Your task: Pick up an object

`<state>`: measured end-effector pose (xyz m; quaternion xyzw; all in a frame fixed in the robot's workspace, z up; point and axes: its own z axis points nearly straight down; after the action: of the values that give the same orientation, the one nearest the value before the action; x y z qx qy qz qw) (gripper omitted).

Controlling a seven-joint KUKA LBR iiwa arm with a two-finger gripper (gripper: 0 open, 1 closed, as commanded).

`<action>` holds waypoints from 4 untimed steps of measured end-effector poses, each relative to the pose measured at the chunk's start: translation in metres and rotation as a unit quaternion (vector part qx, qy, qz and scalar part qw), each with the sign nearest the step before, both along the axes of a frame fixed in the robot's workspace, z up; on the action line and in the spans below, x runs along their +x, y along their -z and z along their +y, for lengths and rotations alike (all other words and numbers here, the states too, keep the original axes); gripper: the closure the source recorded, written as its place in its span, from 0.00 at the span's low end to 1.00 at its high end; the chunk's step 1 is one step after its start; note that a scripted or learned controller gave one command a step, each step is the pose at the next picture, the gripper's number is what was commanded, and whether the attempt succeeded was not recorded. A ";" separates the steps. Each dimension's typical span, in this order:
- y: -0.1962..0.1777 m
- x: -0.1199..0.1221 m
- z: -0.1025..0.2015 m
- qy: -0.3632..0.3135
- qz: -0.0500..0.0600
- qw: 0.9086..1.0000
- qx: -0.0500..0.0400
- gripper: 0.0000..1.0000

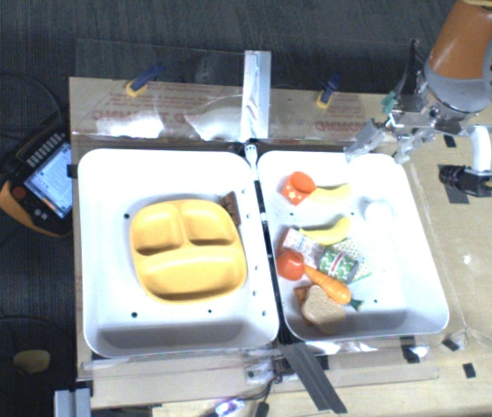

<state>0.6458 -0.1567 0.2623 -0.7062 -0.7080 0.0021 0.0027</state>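
Note:
The right bin point(420, 268) holds several toy foods: a red tomato point(298, 187), two yellow bananas point(330, 192) point(329, 228), a green and white packet point(337, 261), a red ball point(289, 266), an orange carrot point(329, 286) and a brown bread slice point(320, 307). A pale, whitish object point(376, 208) lies near the bin's right side. My gripper point(376, 152) hangs over the bin's far right corner, above and to the right of the tomato. Its fingers point(362, 142) are spread open with nothing between them.
A yellow divided tray point(188, 248) fills the middle of the left bin point(107, 233), with a small brown item point(230, 202) at its far right corner. A handheld controller point(42, 181) lies off the bench to the left. Clamps and tape run along the back edge.

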 end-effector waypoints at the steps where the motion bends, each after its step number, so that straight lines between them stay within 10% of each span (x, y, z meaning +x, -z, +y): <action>1: 0.169 -0.014 -0.003 -0.002 -0.001 1.000 0.000 0.00; 2: 0.169 -0.014 -0.003 -0.002 -0.001 1.000 0.000 0.00; 3: 0.173 -0.066 0.016 -0.001 -0.009 1.000 -0.003 0.00; 4: 0.165 -0.065 0.016 0.000 -0.009 1.000 -0.002 1.00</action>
<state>0.5809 -0.1405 0.0971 -0.7058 -0.7084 -0.0028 -0.0051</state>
